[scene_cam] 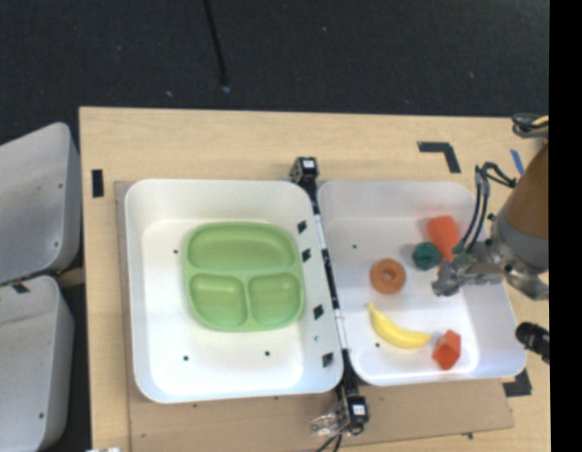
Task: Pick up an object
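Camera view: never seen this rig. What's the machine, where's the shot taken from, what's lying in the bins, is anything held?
There is one picture, taken by a fixed camera above the bench, looking down at a slant. The machine is a robot arm reaching in from the right, grey with an orange band, ending in a two-finger claw.

On the wooden bench sit two shallow white bins. The left bin holds a green divided plate. The right bin holds small toys: an orange ring, a yellow banana, a teal lump, an orange block and a red piece.

The claw hovers over the right bin, beside the teal lump. I cannot see anything between its fingers, so I would not call anything held.
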You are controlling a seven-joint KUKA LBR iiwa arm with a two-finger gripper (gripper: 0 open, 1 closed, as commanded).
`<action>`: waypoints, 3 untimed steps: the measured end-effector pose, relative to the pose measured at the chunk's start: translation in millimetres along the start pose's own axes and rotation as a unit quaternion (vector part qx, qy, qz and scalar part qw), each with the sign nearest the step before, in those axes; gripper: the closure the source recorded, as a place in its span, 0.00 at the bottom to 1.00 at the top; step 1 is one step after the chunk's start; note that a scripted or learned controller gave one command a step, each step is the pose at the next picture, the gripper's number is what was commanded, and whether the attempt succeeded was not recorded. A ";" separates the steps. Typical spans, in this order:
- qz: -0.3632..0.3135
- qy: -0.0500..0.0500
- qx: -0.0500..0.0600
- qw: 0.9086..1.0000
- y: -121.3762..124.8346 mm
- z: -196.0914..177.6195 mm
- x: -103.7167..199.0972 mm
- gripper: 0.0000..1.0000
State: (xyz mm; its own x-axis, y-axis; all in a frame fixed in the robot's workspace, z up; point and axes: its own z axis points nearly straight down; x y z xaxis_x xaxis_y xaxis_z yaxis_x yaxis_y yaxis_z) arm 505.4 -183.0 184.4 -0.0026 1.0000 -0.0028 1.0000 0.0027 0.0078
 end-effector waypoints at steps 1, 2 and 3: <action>0.000 0.000 0.000 1.000 6.8 -61.4 -7.4 1.00; -0.001 0.000 0.000 1.000 8.5 -115.4 -8.7 1.00; -0.002 0.001 0.003 1.000 16.2 -113.8 48.8 1.00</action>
State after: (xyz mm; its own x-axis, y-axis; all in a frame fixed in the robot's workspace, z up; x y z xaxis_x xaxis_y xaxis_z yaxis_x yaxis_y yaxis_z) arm 520.7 -133.8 298.2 -0.0073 1.0000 -0.0005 1.0000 0.0073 0.0026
